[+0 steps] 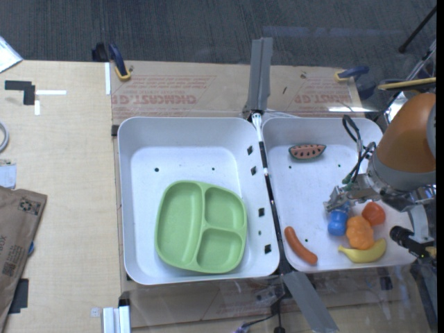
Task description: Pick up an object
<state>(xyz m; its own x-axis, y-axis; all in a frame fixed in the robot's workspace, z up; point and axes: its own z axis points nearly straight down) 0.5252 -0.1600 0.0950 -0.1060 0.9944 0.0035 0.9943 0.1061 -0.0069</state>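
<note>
At the frame's lower right, the gripper (338, 201) hangs low over the blue object (337, 223) in the right bin (277, 186); nothing looks lifted yet, and its grip state cannot be told.

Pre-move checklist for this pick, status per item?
1. Hand is over the right bin, next to the toys: ok.
2. A target sits close: blue ball just below the hand: ok.
3. Something held between the fingers: cannot tell, the view is too small there.
4. Room around the target: not ok. The blue ball touches the orange fruit, with the small orange ball and banana crowded alongside.
5. Easier isolated targets available: ok. The sausage and watermelon slice each lie apart from other things.
6. Left bin holds the green plate, away from the arm's working area: ok.
</note>
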